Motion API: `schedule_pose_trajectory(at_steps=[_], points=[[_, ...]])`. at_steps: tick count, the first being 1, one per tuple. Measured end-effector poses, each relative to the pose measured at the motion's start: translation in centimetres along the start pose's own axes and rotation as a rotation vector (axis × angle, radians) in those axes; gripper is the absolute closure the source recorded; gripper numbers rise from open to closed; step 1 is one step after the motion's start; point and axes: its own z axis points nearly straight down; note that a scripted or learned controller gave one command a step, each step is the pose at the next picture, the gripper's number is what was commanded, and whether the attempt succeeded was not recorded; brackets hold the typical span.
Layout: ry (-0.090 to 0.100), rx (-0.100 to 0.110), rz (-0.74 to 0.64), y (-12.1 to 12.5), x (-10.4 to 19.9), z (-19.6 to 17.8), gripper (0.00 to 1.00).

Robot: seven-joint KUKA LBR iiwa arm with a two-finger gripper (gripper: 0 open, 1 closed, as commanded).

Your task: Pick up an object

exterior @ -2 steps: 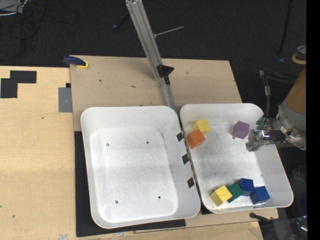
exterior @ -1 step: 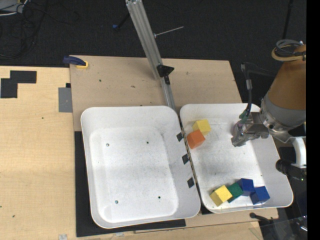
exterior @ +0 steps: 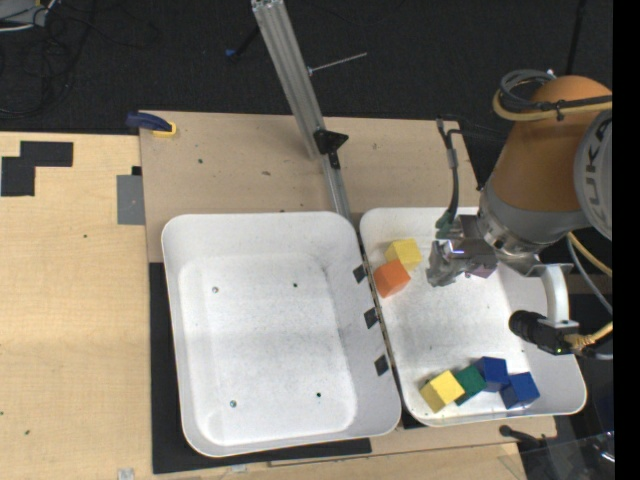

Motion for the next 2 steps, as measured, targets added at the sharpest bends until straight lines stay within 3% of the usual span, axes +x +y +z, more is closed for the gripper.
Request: schedule_pose_trajectory(at_steps=[2], points=[[-0.001,0.000,0.001,3.0,10.7,1.1,1.00]])
